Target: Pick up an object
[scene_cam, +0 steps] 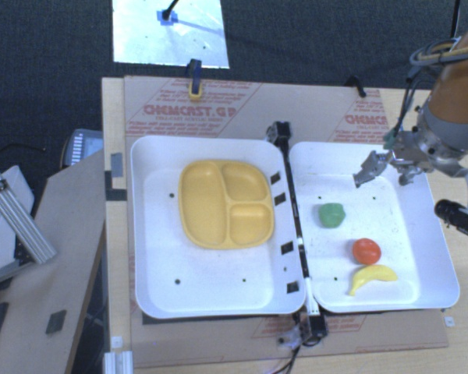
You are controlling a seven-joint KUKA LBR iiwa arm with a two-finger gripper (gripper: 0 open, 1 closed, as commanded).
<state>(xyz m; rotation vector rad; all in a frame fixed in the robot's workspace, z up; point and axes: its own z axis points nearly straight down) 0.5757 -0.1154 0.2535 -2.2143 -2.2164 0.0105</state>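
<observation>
The claw (384,167) hangs over the right bin (429,232), spread open and holding nothing. The green ball (332,214) sits just below it. It looks light and maybe squishy, so pinch it gently across its middle.

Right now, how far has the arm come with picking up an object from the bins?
Done: nothing looks picked. The green object, the tomato and the banana all lie on the right bin's floor, and the yellow divided plate lies in the left bin. In hand: the gripper sits above the right bin's far part, up and right of the green object, holding nothing. Left: descend, grasp and lift.
</observation>
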